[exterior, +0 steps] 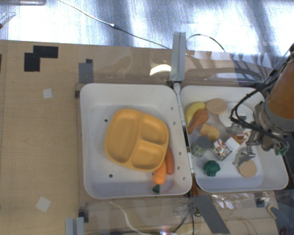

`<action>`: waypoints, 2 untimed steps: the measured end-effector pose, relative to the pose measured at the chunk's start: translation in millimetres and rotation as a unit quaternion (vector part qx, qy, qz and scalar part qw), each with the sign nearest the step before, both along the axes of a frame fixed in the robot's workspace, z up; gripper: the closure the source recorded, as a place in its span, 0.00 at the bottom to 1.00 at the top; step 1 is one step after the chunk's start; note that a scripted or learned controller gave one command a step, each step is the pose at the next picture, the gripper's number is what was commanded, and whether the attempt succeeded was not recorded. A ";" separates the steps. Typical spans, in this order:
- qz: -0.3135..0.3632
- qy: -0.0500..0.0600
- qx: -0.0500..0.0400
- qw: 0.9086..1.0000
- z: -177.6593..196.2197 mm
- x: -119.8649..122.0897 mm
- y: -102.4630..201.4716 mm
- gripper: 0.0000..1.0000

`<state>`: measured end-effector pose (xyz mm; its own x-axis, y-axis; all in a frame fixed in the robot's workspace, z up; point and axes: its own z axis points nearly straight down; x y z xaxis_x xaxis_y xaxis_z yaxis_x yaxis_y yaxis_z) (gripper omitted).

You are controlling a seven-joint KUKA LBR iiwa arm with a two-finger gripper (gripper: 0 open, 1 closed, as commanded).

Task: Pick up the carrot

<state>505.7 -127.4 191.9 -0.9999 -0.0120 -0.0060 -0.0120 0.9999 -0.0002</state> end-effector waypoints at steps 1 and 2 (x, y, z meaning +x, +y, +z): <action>-0.213 -0.001 0.001 0.977 -13.6 -12.7 -6.9 0.00; -0.210 -0.006 0.001 0.978 -0.9 -9.3 -6.4 1.00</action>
